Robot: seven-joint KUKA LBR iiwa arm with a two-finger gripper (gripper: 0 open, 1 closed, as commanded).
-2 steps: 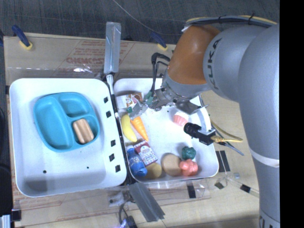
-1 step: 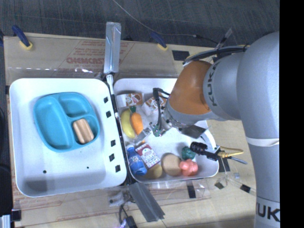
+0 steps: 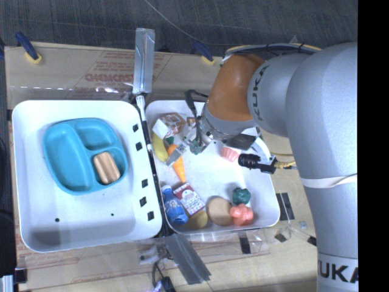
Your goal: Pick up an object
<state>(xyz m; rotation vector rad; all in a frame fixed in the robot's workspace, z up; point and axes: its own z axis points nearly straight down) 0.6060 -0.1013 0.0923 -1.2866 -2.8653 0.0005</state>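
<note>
My gripper point(image 3: 184, 146) reaches down into the upper left part of the right bin point(image 3: 267, 190), under the orange wrist band. It hangs just over a yellow banana point(image 3: 159, 148) and the top end of an orange carrot point(image 3: 180, 171). A crumpled snack packet point(image 3: 171, 125) lies just behind it. I see nothing clearly held.
The right bin also holds a pink cup point(image 3: 230, 154), a teal toy point(image 3: 241, 195), a pink toy point(image 3: 243, 215), a tan round object point(image 3: 217, 210), a red and white box point(image 3: 189, 200) and a blue bottle point(image 3: 173, 208). In the left bin point(image 3: 36, 224), a blue divided plate point(image 3: 73, 157) carries a tan roll point(image 3: 106, 167).
</note>
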